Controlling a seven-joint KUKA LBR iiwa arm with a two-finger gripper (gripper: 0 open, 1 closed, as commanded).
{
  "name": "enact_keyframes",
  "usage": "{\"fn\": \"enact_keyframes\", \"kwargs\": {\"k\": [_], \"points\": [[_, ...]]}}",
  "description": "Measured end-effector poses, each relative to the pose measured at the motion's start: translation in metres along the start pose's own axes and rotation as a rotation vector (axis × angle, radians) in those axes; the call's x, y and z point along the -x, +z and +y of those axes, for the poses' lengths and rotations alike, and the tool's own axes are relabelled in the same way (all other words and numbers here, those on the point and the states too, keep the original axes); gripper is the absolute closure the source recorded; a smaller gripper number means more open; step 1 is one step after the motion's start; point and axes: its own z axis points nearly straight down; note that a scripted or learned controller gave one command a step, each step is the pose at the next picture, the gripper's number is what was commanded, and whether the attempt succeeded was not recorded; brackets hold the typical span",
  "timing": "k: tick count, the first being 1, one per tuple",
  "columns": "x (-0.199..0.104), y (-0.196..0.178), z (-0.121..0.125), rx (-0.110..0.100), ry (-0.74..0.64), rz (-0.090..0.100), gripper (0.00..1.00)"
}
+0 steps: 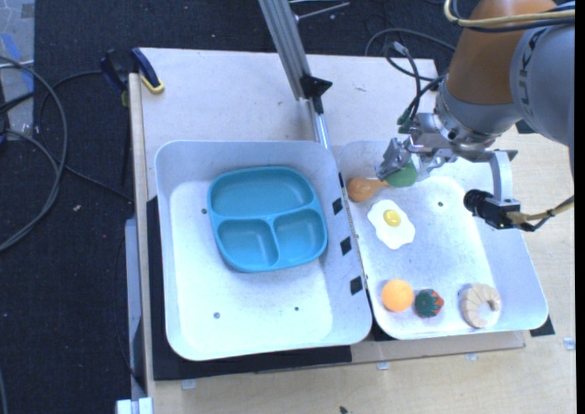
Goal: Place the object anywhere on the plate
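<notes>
To do this step well, the hand (399, 168) should lift straight up, clear the wall between the bins, then travel left and lower over the blue plate (268, 217) in the left bin (183, 312). The arm reaches in from the right, wrist bent down at the far edge of the right bin (512, 293). The hand appears closed on a green object (402, 175), just above the bin floor.

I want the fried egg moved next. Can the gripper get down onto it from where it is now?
Probably yes. The fried egg lies flat in the right bin with open floor around it; the gripper hovers just beyond it by a green object, and nothing stands between them.
</notes>
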Motion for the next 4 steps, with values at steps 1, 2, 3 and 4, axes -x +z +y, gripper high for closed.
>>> {"fn": "enact_keyframes", "kwargs": {"k": [1,2,3,4], "points": [[-0.052,-0.01,-0.003,0.0,-0.001,0.0,1.0],[-0.103,-0.011,-0.015,-0.002,0.0,0.0,1.0],[-0.16,0.003,-0.014,-0.002,0.0,-0.001,1.0],[-0.209,-0.005,-0.008,0.002,0.0,0.0,1.0]]}}
